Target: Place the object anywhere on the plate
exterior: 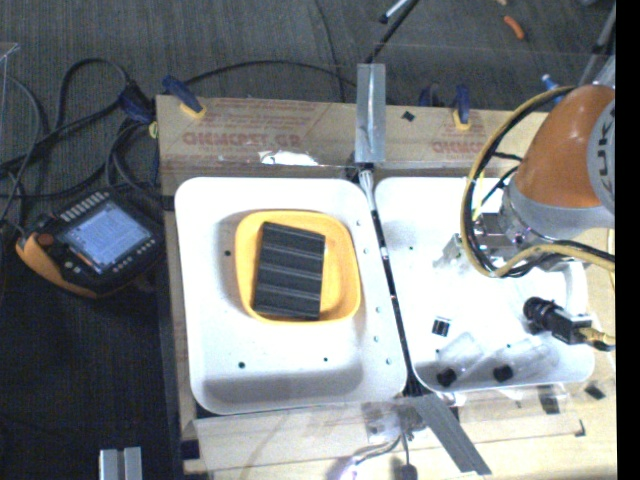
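The dark ridged object (290, 269) lay flat on the yellow plate (342, 258) in the left bin (200, 268). The pincer (478, 360) hung over the right bin (410, 228), fingers spread wide, holding nothing.

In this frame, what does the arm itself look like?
The arm is grey with a broad orange band above the wrist and part of dark lettering on its side. Yellow and black cables loop around the wrist, and a black fitting sticks out below.

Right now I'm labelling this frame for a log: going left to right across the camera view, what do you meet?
Pendant → left bin → yellow plate → dark ridged block on the plate → right bin → arm.
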Available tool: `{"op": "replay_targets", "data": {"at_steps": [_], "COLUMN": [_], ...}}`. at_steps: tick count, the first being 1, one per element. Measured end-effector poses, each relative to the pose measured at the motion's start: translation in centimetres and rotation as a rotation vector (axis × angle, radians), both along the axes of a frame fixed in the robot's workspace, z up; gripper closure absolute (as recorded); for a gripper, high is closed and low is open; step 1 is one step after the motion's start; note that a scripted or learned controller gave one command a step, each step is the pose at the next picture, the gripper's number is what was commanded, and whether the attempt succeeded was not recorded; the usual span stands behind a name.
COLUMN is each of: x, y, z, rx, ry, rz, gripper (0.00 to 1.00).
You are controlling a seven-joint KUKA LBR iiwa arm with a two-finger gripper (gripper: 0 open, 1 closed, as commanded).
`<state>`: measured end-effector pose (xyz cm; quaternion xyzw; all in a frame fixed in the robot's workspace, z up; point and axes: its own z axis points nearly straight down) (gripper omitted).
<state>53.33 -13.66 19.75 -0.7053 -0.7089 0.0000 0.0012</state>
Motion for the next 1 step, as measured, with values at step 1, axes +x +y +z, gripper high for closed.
{"op": "replay_targets", "data": {"at_steps": [1], "x": [0.00], "y": [0.00], "z": [0.00], "rx": [0.000], "ry": [0.000], "rz": [0.000], "gripper": [0.00]}}
